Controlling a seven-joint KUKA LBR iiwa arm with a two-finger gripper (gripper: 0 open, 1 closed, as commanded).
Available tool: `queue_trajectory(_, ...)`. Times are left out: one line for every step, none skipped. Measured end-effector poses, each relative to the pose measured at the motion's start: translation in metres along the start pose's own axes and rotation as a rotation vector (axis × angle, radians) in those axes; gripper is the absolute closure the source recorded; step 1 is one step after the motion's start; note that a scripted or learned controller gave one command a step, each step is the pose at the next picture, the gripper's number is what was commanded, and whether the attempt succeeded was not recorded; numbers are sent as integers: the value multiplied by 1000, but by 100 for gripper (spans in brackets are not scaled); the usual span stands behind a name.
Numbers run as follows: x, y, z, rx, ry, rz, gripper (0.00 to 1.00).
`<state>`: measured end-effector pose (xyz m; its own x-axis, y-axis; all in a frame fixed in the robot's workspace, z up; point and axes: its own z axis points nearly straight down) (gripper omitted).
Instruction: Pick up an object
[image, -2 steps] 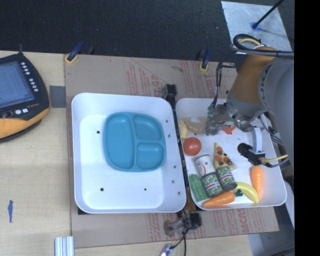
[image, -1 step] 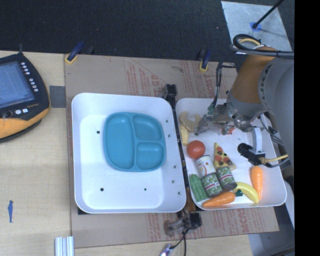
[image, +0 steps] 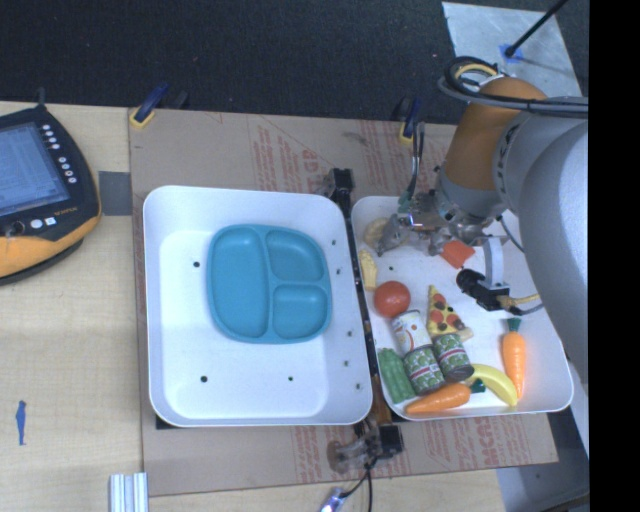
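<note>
My gripper (image: 412, 226) hangs low over the far left corner of the right bin (image: 545, 400), under the orange-banded wrist. A pale yellowish toy (image: 376, 233) lies just left of it, against the bin's wall. A red-orange block (image: 458, 252) lies just right of the gripper. Nearer the middle sit a red tomato (image: 392, 297) and a pizza slice (image: 445, 316). The view does not show anything held.
The left bin (image: 170, 330) holds a blue divided plate (image: 268, 282). The right bin's front part is crowded with small cans (image: 425, 365), a green cucumber (image: 393, 376), two carrots (image: 513, 362), and a banana (image: 497, 384). A yellow piece (image: 369, 269) lies by the dividing wall. A teach pendant (image: 35, 190) rests far left.
</note>
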<state>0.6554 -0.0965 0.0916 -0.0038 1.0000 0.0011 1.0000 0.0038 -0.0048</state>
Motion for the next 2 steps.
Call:
queue_trajectory(0,0,-11,2,0,-5,100)
queue_trajectory(0,0,-10,3,0,-6,0)
